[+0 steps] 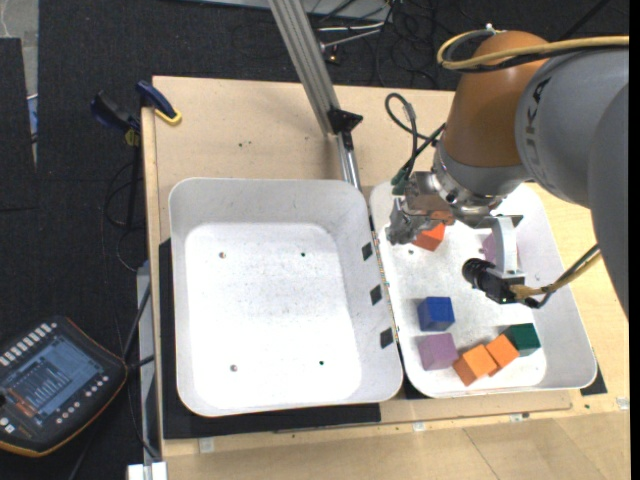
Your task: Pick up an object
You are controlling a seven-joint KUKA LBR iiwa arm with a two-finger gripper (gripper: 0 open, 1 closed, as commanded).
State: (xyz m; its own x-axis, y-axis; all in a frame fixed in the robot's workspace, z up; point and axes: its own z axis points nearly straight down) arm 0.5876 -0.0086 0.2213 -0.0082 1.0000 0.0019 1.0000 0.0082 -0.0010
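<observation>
My gripper [414,226] hangs over the far left part of the right bin [560,363], under the arm's orange band. A small red-orange block [430,236] sits right at the gripper's tip, touching or nearly touching it; I cannot tell whether it is gripped or resting on the bin floor. Nearer the front of the same bin lie a blue block [435,313], a purple block [437,350], an orange block [477,360] and a green block [522,340]. A pale purple piece [491,242] shows partly behind the wrist's white bracket.
The left bin [190,268] stands beside the right one, their rims meeting near the gripper. A slanted metal pole [310,58] comes down to the bench behind the bins. A blue-and-yellow clamp [150,103] grips the bench's far left corner. A teach pendant [45,383] lies off the bench.
</observation>
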